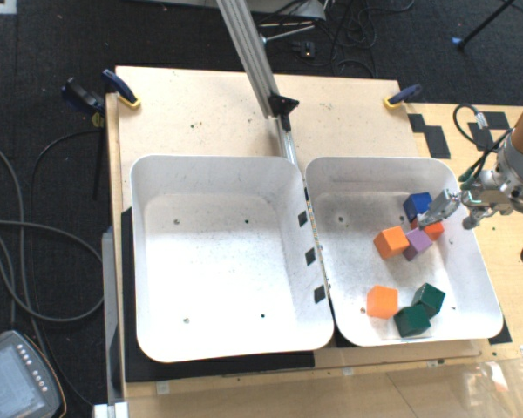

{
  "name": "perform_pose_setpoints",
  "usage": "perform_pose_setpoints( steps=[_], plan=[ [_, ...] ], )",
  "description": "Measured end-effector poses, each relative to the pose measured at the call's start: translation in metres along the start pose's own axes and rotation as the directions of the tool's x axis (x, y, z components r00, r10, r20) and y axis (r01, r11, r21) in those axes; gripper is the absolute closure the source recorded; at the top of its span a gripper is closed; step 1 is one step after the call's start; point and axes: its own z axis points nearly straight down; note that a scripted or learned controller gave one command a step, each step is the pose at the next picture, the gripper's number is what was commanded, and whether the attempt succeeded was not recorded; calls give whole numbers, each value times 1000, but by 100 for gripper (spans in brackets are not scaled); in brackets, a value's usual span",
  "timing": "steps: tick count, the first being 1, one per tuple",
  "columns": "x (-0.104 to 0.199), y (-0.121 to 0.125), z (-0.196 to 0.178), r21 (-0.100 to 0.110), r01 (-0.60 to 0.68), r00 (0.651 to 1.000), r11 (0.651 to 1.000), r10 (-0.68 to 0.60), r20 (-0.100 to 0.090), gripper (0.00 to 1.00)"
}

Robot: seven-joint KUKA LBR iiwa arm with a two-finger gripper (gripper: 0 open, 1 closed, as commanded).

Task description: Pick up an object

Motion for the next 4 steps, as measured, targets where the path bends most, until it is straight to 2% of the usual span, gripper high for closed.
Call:
perform_pose_setpoints(
  steps=[1, 2, 4],
  plan=[
    [0, 1, -3, -5, 0, 1000, 1000, 0, 1, 0],
    [1, -1, 62, 2, -2, 1000, 1000, 2, 0, 0],
    [-4, -1, 145, -4, -1, 1000, 1000, 1, 2, 0]
  ],
)
